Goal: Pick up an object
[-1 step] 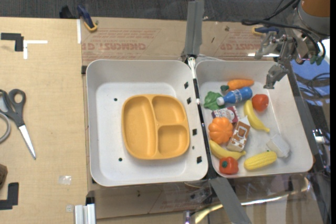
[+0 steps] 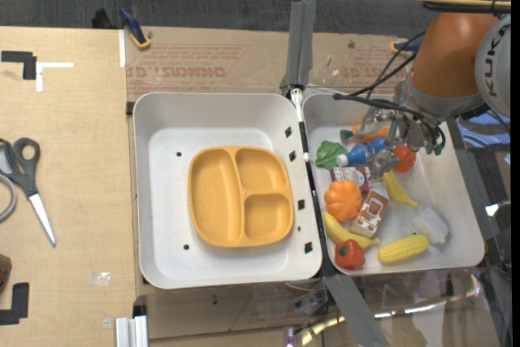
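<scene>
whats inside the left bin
The left bin holds one yellow divided plate, its three compartments bare. The bin floor beneath the plate is covered.

yellow divided plate (image 2: 241, 196) sitting in the left white bin (image 2: 154, 175), scissors (image 2: 28, 183) lying way off on the wooden bench (image 2: 61, 256) to the left, blue-handled clamp (image 2: 134, 28) by the brown cardboard strip (image 2: 207, 65) behind the bins
</scene>
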### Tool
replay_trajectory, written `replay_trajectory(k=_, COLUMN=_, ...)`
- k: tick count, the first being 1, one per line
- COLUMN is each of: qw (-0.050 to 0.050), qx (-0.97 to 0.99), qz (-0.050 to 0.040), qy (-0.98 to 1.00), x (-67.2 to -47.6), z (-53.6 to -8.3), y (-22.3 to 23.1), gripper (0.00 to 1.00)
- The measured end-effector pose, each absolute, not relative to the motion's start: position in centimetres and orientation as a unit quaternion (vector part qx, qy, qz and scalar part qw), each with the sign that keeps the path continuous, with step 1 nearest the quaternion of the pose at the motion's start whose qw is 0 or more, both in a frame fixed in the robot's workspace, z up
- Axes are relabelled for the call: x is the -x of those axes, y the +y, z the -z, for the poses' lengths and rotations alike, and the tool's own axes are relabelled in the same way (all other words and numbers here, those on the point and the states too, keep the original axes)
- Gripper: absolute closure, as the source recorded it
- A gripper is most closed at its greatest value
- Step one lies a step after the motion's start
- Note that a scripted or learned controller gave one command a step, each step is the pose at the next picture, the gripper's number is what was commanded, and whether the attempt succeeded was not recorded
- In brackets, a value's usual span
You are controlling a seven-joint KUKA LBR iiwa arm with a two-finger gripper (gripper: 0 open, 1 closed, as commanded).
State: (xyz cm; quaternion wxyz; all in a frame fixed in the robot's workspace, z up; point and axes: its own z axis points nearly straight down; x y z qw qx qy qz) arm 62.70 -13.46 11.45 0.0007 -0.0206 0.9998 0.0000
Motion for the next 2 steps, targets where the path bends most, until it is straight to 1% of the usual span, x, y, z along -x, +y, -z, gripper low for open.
replay_trajectory(k=1, qw=0.012, qx=-0.019, qz=0.0026, qy=1.000, x=-58.44, z=-10.19, y=-12.10, gripper=0.00)
replay_trajectory(k=2, qw=0.014, qx=-0.084, qz=0.0018, qy=0.996, x=-57.75, z=-10.23, y=-12.67, gripper=0.00)
